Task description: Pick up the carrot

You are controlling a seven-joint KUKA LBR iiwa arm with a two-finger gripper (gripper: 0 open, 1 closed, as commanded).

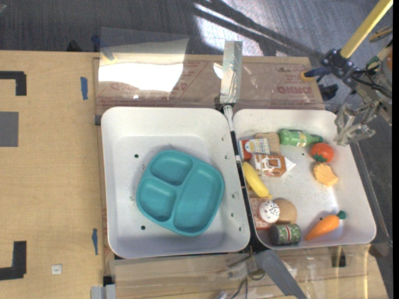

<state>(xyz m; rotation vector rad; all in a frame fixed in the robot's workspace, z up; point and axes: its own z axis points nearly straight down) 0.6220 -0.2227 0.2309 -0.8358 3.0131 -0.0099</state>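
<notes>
The carrot is found at the near right corner of the right bin, lying flat with its green top pointing toward the right wall. Just to its left, a small dark green can is seen against the near wall, and behind that a white speckled ball is set against a round brown item. A yellow banana is laid along the left wall of the same bin. Further back, a white and orange carton and a red-labelled packet are placed near the middle, with a pale orange chunk to the right and a red tomato just behind it. A green bottle is laid near the far wall. In the left bin, a teal divided plate is held, tilted slightly in its orientation. The gripper is positioned over the far right corner of the right bin, well apart from the carrot; nothing is seen between its fingers, and whether they are spread or closed cannot be told.
</notes>
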